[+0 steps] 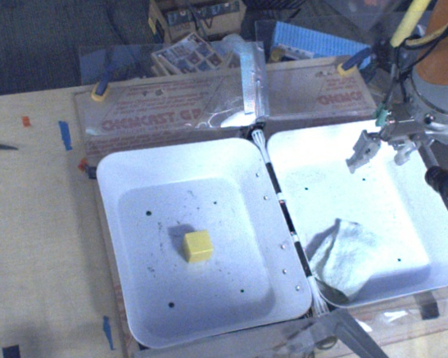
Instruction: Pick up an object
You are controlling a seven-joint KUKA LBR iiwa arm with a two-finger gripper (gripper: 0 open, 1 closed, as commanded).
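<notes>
A: Where do the fingers stand right now?

B: Over the upper part of the right bin, hanging above its floor with nothing between them. They look spread, one tip on each side of a gap.

A: And what is there to pick?

B: Two candidates. A crumpled white cloth lies below the fingers and a little to their left, in the same bin against its lower left wall. A yellow block sits well off to their left, near the middle of the left bin.

A: So which step is this?

B: I judge it the approach; no grasp has begun. The next move calls for choosing a target, most likely the nearer cloth, centring over it, then descending before closing.
</notes>
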